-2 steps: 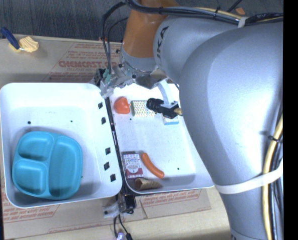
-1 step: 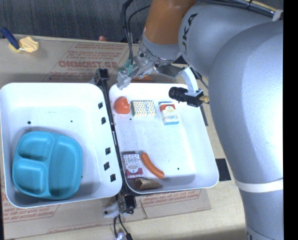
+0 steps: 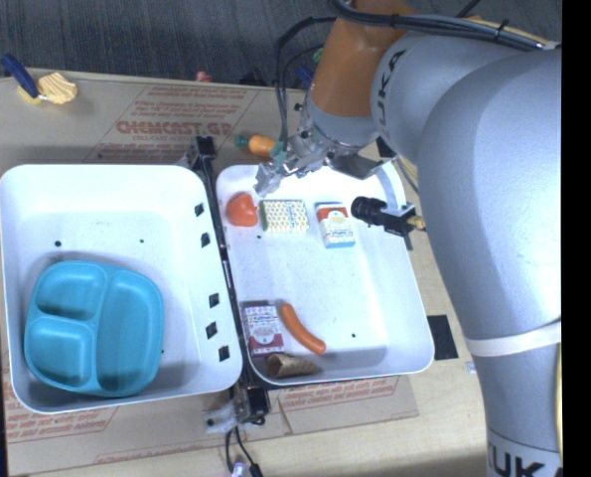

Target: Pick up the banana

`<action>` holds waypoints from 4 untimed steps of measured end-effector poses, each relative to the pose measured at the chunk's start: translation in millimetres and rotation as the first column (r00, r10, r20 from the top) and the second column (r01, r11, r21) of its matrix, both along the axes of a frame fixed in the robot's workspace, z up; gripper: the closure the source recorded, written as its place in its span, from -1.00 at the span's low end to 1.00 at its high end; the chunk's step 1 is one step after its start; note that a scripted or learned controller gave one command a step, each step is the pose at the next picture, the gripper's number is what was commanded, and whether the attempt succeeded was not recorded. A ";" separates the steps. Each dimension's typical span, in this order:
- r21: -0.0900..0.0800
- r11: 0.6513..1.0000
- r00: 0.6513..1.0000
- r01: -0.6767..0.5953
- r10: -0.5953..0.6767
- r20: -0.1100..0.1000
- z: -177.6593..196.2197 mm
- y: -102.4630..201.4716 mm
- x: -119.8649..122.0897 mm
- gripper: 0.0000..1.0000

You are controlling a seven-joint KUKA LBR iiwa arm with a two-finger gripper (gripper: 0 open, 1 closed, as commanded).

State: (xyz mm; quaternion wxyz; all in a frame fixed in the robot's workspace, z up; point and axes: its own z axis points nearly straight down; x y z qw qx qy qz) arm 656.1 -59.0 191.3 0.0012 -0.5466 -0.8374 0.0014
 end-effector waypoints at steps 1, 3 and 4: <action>0.000 0.982 0.981 0.191 -0.191 0.003 0.6 -29.6 0.6 1.00; 0.000 0.964 0.964 0.264 -0.264 0.003 49.6 36.8 0.6 1.00; 0.000 0.974 0.974 0.227 -0.227 -0.001 15.1 19.0 0.0 1.00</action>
